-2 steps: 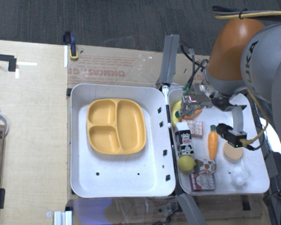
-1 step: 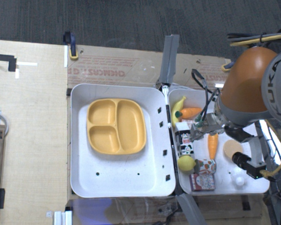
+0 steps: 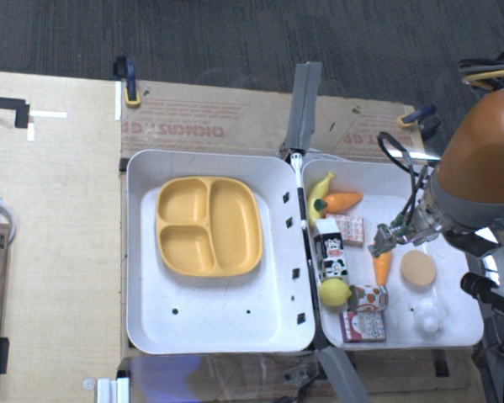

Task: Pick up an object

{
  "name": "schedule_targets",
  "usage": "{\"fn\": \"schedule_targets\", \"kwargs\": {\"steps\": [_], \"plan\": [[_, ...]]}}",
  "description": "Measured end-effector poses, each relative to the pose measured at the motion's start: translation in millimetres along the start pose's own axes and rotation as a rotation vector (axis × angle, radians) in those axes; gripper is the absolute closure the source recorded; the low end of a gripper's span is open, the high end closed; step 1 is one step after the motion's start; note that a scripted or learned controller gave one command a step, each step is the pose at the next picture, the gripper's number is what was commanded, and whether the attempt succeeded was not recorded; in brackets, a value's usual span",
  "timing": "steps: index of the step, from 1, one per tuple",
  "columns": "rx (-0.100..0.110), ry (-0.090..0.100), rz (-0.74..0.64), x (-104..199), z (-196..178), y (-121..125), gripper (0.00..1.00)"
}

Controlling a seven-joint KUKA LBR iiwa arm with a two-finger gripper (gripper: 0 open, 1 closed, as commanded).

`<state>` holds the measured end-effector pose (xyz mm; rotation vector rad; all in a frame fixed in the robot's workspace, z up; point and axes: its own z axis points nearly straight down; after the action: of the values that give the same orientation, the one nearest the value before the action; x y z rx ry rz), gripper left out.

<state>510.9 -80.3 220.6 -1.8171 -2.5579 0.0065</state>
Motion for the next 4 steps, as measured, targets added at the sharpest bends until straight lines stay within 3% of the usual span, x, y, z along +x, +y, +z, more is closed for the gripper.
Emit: {"fn": "schedule_targets", "kwargs": {"steps": [1, 2, 3, 4], "plan": [[0.000, 0.001, -0.222, 29.2, 8.8, 15.1, 1.00], [-0.001, -0.001, -0.133, -11.2, -9.2, 83.8, 1.00], [-0.003, -0.002, -0.470, -73.1, 13.7, 87.7, 1.00], [-0.003, -0.002, -0.470, -73.0, 13.6, 87.8, 0.00]]}}
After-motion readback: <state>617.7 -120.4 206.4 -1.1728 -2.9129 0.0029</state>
